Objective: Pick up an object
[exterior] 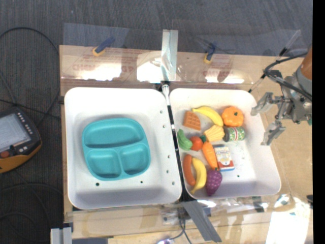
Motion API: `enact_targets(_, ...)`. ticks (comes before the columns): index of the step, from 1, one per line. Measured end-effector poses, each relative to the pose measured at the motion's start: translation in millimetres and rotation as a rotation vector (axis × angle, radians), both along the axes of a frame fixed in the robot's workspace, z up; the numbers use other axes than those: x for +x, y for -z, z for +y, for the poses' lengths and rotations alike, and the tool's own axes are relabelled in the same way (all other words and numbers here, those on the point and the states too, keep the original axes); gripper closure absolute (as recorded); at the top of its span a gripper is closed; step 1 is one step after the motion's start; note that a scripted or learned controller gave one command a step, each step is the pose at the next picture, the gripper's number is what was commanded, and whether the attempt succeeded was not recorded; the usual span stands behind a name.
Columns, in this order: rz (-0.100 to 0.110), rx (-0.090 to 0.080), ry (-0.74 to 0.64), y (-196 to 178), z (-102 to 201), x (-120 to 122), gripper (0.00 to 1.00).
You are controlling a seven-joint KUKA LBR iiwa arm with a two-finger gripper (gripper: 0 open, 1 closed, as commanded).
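Claw (268, 120): fingers apart, empty, at right edge of frame | toy food (210, 149): heaped in right bin (254, 179) | teal tray (116, 147): left bin (76, 111)

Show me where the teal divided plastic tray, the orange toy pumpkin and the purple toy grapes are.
Teal divided plastic tray (116, 147): camera view, on the ridge between its compartments.
Orange toy pumpkin (233, 116): camera view, middle of its round body.
Purple toy grapes (214, 180): camera view, centre of the bunch.

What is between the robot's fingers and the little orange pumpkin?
In the camera view, just bare white floor and the right rim of the right bin lie between the gripper, outside that rim, and the pumpkin. No toy sits in that stretch.
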State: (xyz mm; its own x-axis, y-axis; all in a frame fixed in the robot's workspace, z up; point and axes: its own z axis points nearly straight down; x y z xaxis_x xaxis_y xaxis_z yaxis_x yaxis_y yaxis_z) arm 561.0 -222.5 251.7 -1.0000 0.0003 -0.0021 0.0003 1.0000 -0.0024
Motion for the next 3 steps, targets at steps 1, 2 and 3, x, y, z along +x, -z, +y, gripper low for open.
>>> enact_targets(1, 0.002, 0.001, 0.091, 144.9, -0.3, 4.8, 0.0)
enact_targets(2, -0.011, -0.003, 0.146, 160.3, 58.0, -73.2, 0.0)
enact_targets(3, -0.017, -0.006, 0.124, 160.2, 117.9, -71.9, 0.0)
